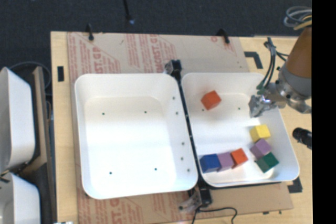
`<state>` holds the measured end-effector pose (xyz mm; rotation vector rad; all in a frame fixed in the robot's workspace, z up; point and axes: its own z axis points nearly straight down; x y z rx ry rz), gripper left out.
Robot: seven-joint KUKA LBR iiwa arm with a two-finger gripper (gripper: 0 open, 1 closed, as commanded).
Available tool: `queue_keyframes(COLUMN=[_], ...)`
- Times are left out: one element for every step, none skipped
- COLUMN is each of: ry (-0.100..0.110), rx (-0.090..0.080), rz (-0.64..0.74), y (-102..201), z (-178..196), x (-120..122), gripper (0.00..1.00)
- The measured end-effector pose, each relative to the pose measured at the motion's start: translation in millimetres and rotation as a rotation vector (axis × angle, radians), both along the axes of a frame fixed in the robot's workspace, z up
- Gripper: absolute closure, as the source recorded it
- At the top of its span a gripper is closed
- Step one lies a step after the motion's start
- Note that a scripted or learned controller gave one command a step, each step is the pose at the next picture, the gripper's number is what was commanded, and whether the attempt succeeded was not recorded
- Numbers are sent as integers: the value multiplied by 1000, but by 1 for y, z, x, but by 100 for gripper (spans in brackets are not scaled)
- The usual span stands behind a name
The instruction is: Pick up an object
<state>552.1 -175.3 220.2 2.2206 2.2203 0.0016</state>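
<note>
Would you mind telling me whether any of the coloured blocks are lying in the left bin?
No, the blocks, such as the orange block and the blue block, all lie in the right bin.

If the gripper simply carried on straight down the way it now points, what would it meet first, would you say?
Probably the bare floor of the right bin. The gripper hangs above white floor, apart from the orange cube and yellow cube, though depth is hard to judge.

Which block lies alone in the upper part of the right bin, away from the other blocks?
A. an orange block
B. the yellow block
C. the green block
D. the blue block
A: an orange block sits by itself near the top of the right bin, while the other blocks cluster along the bin's lower right side.
</note>
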Motion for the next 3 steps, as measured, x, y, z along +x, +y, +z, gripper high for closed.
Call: queue_keyframes(ry=[1, 1, 0], rx=[1, 1, 1], rz=[4, 4, 4], y=[53, 110, 155], z=[-7, -4, 9], x=[2, 12, 13], gripper=[100, 100, 100])
